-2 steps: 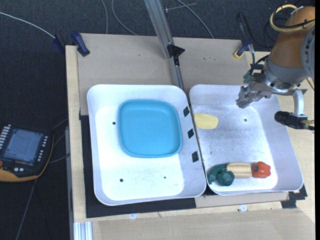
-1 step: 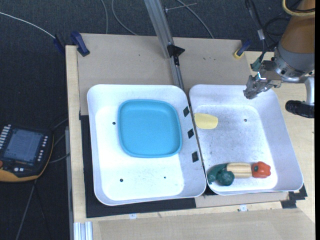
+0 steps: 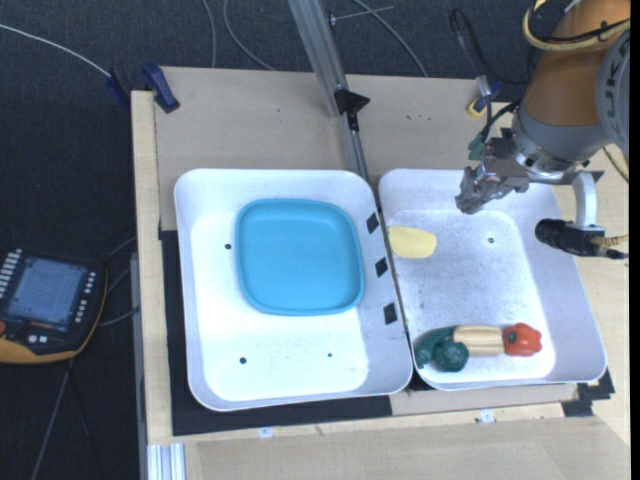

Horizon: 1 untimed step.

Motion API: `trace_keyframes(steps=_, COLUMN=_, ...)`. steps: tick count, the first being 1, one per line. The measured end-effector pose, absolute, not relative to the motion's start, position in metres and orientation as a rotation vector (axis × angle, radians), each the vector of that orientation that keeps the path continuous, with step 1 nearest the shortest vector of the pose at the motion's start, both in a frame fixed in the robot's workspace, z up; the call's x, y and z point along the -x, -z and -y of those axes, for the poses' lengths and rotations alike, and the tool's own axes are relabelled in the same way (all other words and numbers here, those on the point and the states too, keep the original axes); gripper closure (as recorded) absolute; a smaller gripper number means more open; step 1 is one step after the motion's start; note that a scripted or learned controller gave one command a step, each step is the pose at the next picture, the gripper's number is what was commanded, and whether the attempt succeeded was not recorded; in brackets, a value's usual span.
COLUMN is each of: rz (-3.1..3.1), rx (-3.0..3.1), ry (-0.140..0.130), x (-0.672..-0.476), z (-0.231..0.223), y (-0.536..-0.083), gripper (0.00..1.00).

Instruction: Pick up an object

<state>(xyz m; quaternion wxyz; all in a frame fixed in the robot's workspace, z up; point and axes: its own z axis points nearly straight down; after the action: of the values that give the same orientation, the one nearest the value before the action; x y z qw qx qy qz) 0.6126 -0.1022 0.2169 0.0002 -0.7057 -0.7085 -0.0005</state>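
1. The tool (image 3: 476,196) hangs over the far edge of the right bin (image 3: 560,298); whether it is spread or pressed together cannot be told.
2. A yellow piece (image 3: 412,242) lies by that bin's left wall.
3. A green object (image 3: 442,352), tan roll (image 3: 478,340) and red pepper (image 3: 521,339) line its near edge.
4. The left bin (image 3: 205,298) holds a blue plate (image 3: 300,256).

It looked like a robotics lab: a plywood table (image 3: 250,118) stood on dark carpet (image 3: 60,168) strewn with loose cables (image 3: 190,8), a teach pendant (image 3: 45,303) lay beside it, and a metal camera pole (image 3: 320,43) rose above two white bins (image 3: 200,368).
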Motion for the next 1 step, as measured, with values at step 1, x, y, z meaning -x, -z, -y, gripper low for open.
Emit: trace_keyframes(steps=1, rz=2.227, rx=2.216, ry=0.004, x=-0.5974, z=0.0481, y=-0.2308, gripper=1.0)
